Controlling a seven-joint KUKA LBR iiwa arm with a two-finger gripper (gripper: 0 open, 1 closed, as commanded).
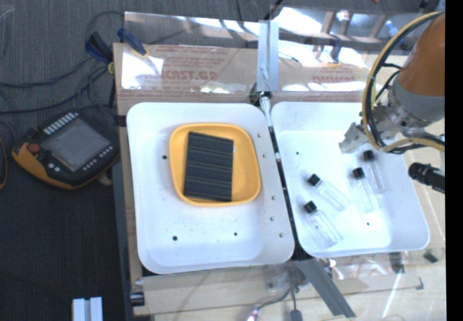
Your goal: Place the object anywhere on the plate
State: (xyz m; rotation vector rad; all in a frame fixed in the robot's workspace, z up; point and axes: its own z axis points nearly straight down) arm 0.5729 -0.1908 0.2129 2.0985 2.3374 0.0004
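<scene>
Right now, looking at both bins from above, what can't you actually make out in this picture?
- Gripper: pale, blurred against the white right bin, so its finger state is unclear.
- Arm: cut off by the camera view's right edge.
- Three clear vials: see-through on white; outlines faint, only black caps read well.
- Dark ridged block on the yellow plate: what it is stays unclear.
</scene>
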